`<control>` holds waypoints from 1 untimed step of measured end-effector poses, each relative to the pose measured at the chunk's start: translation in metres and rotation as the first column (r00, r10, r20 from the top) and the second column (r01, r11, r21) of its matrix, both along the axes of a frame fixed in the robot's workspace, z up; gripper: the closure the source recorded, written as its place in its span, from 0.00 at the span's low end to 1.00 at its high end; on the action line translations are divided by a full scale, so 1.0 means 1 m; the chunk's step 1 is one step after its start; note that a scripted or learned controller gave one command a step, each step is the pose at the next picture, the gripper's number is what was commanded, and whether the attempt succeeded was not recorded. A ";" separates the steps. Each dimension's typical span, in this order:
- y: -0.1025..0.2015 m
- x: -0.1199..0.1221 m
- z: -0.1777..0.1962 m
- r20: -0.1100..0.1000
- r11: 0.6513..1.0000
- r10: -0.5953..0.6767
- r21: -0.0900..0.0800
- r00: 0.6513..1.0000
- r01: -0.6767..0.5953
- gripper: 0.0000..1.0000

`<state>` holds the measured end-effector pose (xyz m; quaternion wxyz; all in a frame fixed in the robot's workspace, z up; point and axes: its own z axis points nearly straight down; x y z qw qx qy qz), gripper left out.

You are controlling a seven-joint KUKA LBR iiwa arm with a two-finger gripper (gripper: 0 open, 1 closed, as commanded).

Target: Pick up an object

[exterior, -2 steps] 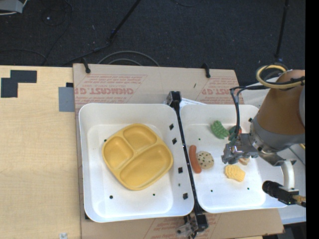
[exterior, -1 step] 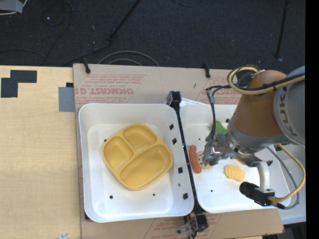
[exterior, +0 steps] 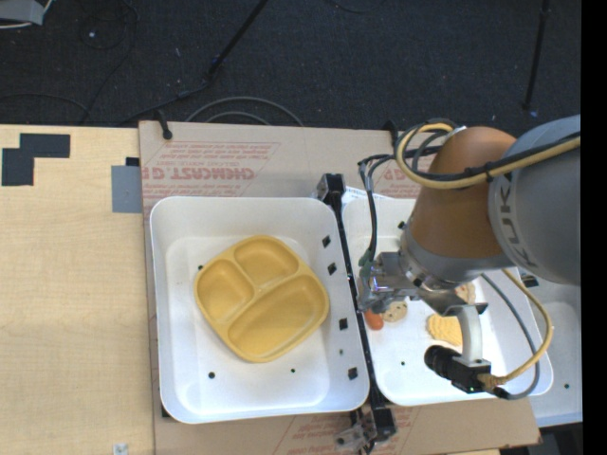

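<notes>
Camera view: my pincer [exterior: 382, 295] hangs low at the right bin's [exterior: 569, 349] left wall; I cannot tell its state. Just beneath lie a small orange piece [exterior: 375, 321] and a tan cookie-like piece [exterior: 395, 310], probably light, stiff, best nipped across their edges.

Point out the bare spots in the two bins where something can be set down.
The left bin has bare white floor in a ring between its walls and the yellow divided plate; widest along the near wall. In the right bin, a bare strip lies along the near-left corner. Around the gripper it is crowded: an orange piece, a cookie, a yellow piece.
</notes>
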<state>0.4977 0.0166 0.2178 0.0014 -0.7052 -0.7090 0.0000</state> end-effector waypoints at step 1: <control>0.057 0.007 -0.006 -0.002 1.000 -0.001 -0.002 1.000 0.001 1.00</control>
